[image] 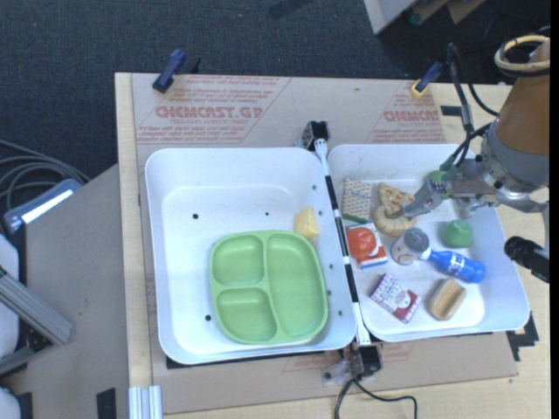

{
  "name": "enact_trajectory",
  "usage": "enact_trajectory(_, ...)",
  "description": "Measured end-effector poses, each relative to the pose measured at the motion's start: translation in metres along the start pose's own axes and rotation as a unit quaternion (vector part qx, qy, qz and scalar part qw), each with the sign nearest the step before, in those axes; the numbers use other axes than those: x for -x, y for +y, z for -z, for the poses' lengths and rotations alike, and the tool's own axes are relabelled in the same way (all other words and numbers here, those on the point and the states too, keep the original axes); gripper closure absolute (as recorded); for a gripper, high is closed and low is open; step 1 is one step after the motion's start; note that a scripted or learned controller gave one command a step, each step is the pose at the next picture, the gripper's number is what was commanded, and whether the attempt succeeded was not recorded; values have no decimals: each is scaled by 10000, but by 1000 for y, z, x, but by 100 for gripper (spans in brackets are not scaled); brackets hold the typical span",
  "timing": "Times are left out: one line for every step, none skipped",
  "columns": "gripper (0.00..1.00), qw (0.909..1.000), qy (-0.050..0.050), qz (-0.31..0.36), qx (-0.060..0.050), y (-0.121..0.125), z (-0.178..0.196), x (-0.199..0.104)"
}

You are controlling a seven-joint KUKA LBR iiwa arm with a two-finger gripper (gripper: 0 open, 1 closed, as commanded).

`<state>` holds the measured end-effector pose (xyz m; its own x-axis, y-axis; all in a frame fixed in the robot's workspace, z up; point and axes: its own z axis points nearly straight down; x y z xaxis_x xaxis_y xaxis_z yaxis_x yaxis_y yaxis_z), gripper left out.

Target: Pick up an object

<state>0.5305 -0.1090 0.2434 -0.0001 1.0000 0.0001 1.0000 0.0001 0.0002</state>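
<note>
My gripper (425, 197) hangs over the back of the right bin (515, 308), just right of a tan pretzel-shaped piece (391, 209). A green rounded object (456, 232) lies just below and right of it. In front of it lie a small grey round can (410, 244) and a blue bottle (456, 265). Also in the right bin are a red and white box (365, 244), a red patterned packet (394, 297), a tan bread roll (446, 299) and a checked packet (355, 197). Nothing shows in the gripper's grasp.
The left bin (188, 190) holds a green divided tray (266, 286) and a yellow chunk (306, 223) by the shared wall. The grey arm with its orange band (528, 112) comes in from the upper right. Black cables (467, 103) hang near the wrist.
</note>
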Motion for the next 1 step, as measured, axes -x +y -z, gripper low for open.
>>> enact_trajectory(0,10000,5,-6,-20,29,-154,45)
